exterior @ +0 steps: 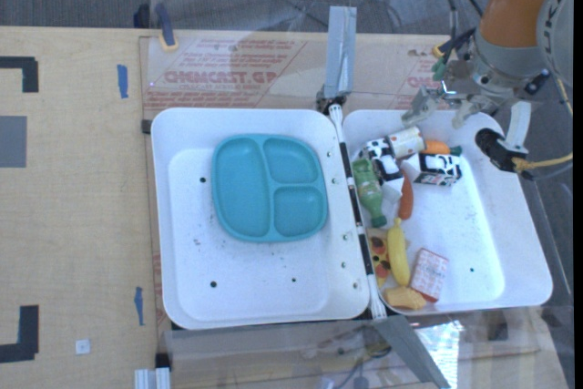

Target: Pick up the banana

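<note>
The yellow banana (398,252) lies in the right bin (510,232), near its front left corner, pointing roughly front to back. My gripper (446,107) hangs over the back edge of that bin, well behind the banana. Its fingers are spread open with nothing between them. The grey arm with its orange band comes in from the upper right.
Around the banana lie a green bottle (369,187), an orange-red carrot (406,198), a red-and-white packet (429,273) and a yellow-orange piece (405,297). Cow-patterned cartons (438,168) sit under the gripper. A teal divided plate (271,187) rests in the left bin (182,223).
</note>
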Action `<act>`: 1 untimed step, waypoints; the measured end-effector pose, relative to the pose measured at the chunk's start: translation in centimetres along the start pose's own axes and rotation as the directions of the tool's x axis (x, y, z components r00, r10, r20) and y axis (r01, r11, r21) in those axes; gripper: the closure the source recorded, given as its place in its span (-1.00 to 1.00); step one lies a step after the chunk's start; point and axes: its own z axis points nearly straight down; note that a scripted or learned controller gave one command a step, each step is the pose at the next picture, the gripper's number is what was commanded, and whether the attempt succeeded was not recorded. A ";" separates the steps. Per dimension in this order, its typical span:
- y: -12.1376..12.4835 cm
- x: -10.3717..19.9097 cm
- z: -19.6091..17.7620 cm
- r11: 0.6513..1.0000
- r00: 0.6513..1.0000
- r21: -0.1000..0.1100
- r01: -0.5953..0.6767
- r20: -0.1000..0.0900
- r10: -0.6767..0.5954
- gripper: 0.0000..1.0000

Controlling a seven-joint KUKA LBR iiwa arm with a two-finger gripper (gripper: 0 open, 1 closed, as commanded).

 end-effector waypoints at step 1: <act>-8.6 1.6 8.5 0.999 0.999 0.001 -0.053 0.000 0.053 -1.00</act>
